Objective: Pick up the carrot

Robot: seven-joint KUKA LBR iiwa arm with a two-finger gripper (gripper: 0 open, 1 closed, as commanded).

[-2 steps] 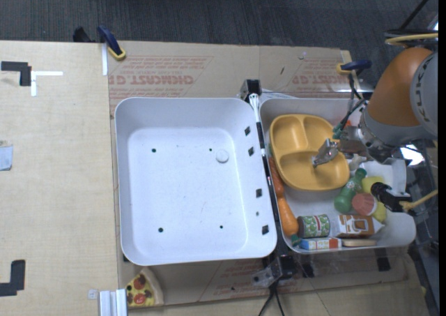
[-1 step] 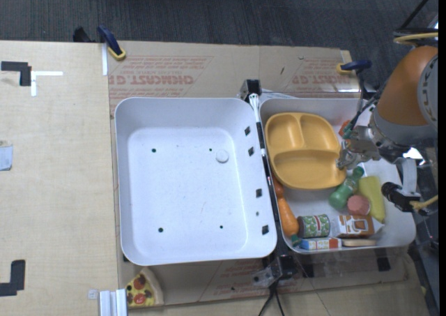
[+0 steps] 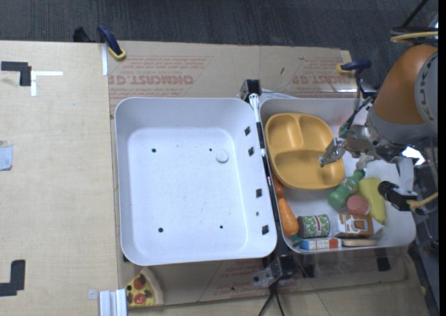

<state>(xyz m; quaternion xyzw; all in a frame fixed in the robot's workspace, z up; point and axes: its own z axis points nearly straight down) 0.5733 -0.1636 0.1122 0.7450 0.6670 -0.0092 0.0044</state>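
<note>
The carrot (image 3: 287, 215) is orange and lies lengthwise against the left wall of the right bin (image 3: 401, 238), just left of a green-labelled can (image 3: 315, 225). My gripper (image 3: 345, 160) hangs over the right edge of the yellow divided plate (image 3: 301, 151), up and to the right of the carrot and well apart from it. Its fingers (image 3: 329, 156) stand open with nothing between them.
Around the carrot, the right bin is crowded: a green bottle (image 3: 345, 191), a yellow banana (image 3: 374, 199), a red-and-white carton (image 3: 355, 224) and a flat box (image 3: 317, 243). The left bin (image 3: 125, 168) holds a small white disc (image 3: 221, 157). A pizza toy (image 3: 141, 289) lies outside on the cardboard.
</note>
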